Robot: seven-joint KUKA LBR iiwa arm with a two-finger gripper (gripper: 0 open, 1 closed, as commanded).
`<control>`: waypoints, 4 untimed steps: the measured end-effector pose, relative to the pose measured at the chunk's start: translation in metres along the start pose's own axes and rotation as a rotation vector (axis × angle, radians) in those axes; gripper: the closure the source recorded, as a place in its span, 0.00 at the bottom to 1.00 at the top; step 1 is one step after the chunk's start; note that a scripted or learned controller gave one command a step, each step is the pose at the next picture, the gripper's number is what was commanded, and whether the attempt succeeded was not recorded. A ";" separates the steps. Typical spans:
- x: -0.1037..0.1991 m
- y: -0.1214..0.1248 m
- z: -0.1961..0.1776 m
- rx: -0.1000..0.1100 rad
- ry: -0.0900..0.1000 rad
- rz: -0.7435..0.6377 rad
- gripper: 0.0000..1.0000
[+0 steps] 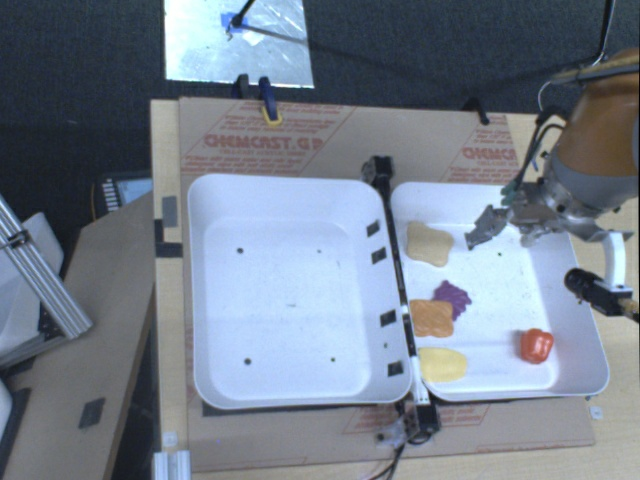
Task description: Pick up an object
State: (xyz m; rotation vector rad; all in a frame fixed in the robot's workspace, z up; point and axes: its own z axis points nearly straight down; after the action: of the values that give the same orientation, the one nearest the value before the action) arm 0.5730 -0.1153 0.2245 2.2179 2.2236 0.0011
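Observation:
The right bin (575, 313) holds a beige flat piece (429, 243) near its far left corner. Below it lie a purple clump (453, 295), an orange slab (432, 317) and a yellow lump (442, 364) along the left side. A red pepper-like piece (536, 345) sits toward the near right. My gripper (486, 227) hangs over the far part of this bin, just right of the beige piece. Nothing shows between its fingers.
The left bin (290, 288) sits beside the right one, with a black divider rail (392, 268) between them. Both rest on a cardboard sheet (300, 133). A silver plate (238, 28) lies beyond the bench.

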 end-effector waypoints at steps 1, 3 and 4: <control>0.066 -0.016 0.042 0.003 0.003 -0.007 0.00; 0.098 -0.061 0.040 -0.001 0.001 -0.006 0.00; 0.096 -0.060 0.029 -0.003 0.001 -0.001 1.00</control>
State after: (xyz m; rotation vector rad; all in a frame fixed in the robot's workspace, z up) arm 0.5124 -0.0199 0.1952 2.2154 2.2240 0.0047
